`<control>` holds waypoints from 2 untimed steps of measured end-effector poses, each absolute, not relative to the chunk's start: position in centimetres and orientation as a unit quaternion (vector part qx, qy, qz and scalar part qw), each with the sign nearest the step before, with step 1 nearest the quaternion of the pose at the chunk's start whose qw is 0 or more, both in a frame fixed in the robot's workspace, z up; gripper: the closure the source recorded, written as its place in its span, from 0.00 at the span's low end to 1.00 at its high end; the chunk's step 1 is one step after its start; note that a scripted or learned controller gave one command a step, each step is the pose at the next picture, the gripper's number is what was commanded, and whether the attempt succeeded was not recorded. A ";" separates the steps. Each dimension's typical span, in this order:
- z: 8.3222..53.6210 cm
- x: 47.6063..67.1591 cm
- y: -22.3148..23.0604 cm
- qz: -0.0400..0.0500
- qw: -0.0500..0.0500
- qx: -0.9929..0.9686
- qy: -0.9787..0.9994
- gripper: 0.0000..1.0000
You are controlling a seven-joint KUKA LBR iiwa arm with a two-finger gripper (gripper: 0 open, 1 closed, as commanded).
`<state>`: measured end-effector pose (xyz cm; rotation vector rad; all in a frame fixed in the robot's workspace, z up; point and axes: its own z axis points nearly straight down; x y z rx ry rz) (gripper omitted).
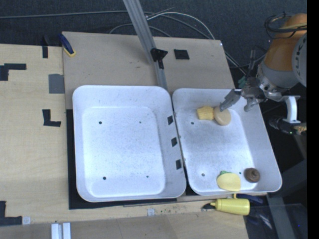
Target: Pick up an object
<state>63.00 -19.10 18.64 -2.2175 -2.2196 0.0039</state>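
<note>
the left bin offers open floor throughout; in the right bin the middle floor lies free; two yellowish pieces crowd its far end, a yellow object and brown disc its near corner.

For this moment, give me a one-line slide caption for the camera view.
The gripper reaches down to a yellow corn piece and tan disc in the right bin.
</note>
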 end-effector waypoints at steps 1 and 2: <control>12.4 63.2 -18.7 0.002 0.003 -0.707 -0.707 0.00; 8.8 63.2 -18.7 0.001 0.001 -0.707 -0.707 0.00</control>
